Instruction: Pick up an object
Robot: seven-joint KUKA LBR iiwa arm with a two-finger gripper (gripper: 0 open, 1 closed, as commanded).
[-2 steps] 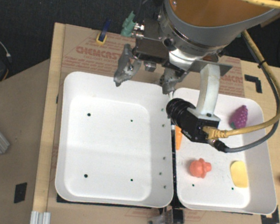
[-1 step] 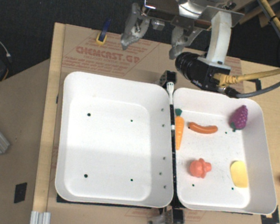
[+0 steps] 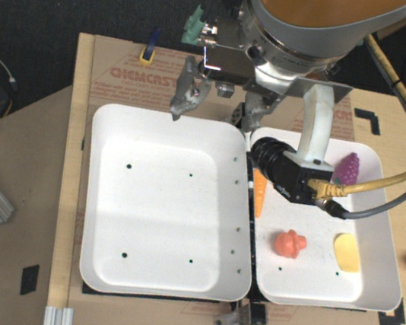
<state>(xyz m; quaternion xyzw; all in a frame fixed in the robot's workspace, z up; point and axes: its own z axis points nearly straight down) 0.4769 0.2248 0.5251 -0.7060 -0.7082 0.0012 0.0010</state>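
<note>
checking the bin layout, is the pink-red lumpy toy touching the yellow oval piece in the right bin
Apart. The camera view shows the pink-red lumpy toy and the yellow oval piece lying side by side in the right white bin, with a plain strip of bare white floor between them.

Four objects are lying in the right bin (image 3: 367, 289). An orange carrot (image 3: 259, 193) is lying lengthwise against the left wall, its upper end hidden under black hardware. A purple grape cluster (image 3: 348, 167) is sitting near the far right corner. A red lumpy piece (image 3: 290, 243) and a yellow oval piece (image 3: 347, 251) are resting apart near the front.
</note>
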